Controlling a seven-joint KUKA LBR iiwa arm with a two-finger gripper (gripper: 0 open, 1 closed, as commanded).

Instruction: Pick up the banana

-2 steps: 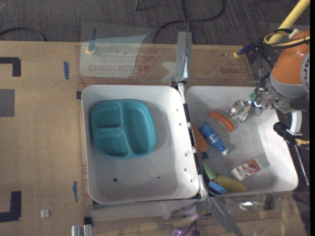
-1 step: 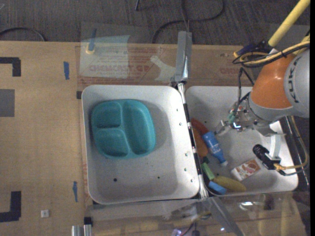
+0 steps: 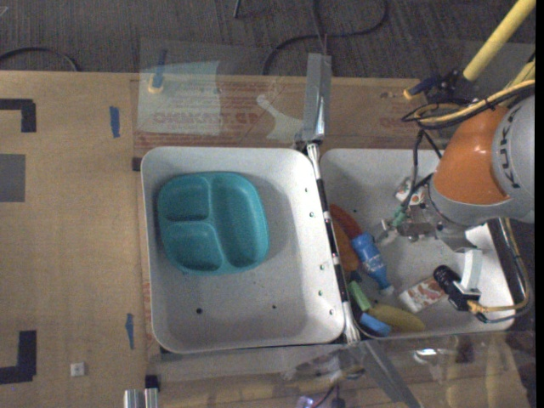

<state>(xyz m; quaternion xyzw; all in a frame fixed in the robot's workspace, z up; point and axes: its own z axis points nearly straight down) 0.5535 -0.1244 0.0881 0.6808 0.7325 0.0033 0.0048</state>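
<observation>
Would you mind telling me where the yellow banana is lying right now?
The yellow banana lies in the right white bin, near its front edge, beside a small blue object and below the blue bottle.

The bench (image 3: 68, 253) is a tan board with black square marks along its left edge and bits of blue tape (image 3: 114, 122); two shallow white bins sit on it side by side, the left bin (image 3: 238, 313) touching the right bin (image 3: 365, 172). A clear plastic sheet (image 3: 183, 100) lies flat behind the left bin.

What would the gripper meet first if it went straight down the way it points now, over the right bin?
Judging by the slanted view, the gripper points down at bare floor of the right bin, just right of the blue bottle. It would probably touch that floor first. The banana lies nearer the front edge, off that line.
</observation>
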